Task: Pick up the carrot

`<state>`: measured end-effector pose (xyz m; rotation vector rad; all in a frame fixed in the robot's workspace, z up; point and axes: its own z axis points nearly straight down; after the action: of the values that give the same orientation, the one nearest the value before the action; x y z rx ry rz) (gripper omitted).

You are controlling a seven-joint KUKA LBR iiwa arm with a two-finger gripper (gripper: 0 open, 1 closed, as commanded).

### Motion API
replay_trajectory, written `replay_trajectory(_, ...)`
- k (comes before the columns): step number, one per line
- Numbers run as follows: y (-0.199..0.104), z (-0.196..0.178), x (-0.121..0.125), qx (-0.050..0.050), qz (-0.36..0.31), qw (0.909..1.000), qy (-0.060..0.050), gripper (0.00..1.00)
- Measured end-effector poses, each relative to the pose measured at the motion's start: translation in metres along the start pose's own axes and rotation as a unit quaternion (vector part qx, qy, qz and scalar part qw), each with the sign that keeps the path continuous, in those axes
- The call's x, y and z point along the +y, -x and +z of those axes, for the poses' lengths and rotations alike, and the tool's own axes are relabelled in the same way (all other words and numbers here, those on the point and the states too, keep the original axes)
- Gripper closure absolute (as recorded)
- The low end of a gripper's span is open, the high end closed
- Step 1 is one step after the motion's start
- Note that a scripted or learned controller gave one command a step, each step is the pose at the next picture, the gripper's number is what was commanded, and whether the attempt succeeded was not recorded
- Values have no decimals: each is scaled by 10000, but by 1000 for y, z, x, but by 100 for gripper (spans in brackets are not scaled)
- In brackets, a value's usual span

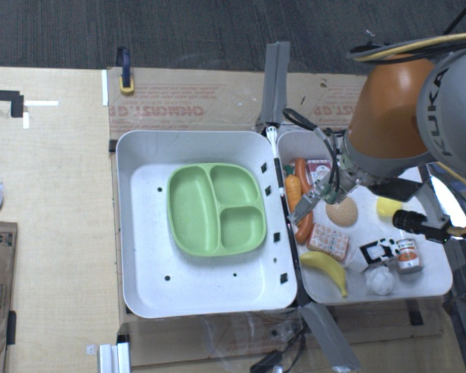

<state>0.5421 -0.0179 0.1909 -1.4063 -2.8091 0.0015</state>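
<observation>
The left shallow white plastic bin [140,231] holds a pale green divided plate [216,208], plain and unpatterned. The right white bin [435,282] carries an orange carrot [293,189] by its left wall, a reddish sausage-like piece [304,227] just below it, a tan round bun [342,212], a pink and red patterned packet [329,241], a yellow banana [326,269] at the front edge, a small yellow item [388,207] toward the right wall, a red-and-white labelled can [408,256] and a whitish crumpled lump [380,282]. The arm [404,107] is grey with a wide orange band. The bench [46,169] is light tan wood; brown cardboard with red print [186,103] lies along its back edge beside a blue and yellow clamp [124,72].
</observation>
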Motion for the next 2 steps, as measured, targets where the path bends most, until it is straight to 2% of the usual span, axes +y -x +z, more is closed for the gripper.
replay_trajectory(1,84,90,-62,-68,186,9998,59,0)
replay_trajectory(2,87,79,-60,-107,204,9997,90,100)
